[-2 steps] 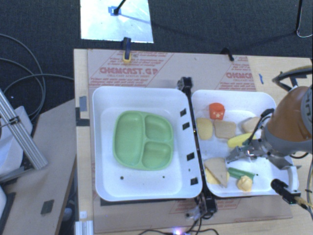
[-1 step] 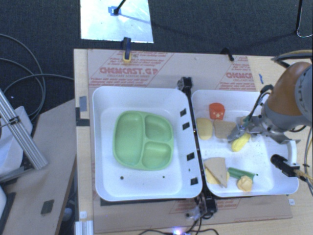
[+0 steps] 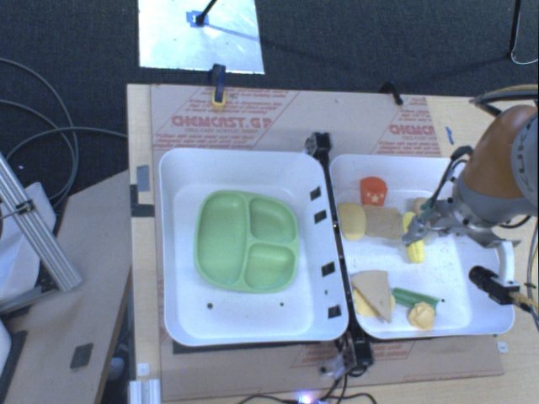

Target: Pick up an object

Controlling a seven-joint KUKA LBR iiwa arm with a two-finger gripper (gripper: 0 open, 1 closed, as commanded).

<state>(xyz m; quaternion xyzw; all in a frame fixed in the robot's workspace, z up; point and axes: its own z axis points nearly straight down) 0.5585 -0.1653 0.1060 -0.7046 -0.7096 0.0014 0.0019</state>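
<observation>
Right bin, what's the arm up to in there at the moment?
The arm's gripper is down in the right bin, among the toy food, at a small yellow piece beside the tan slice. Whether it has hold of anything cannot be made out. An orange cup, a sandwich wedge and a green bean lie around it. The left bin holds a green divided plate.

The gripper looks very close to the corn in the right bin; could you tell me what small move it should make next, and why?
Probably a short drop straight down, then a close. The gripper sits over the upper end of the corn, near the tan slab, but no object shows between its fingers. The view does not settle how far apart they are, so I would check that first.
</observation>
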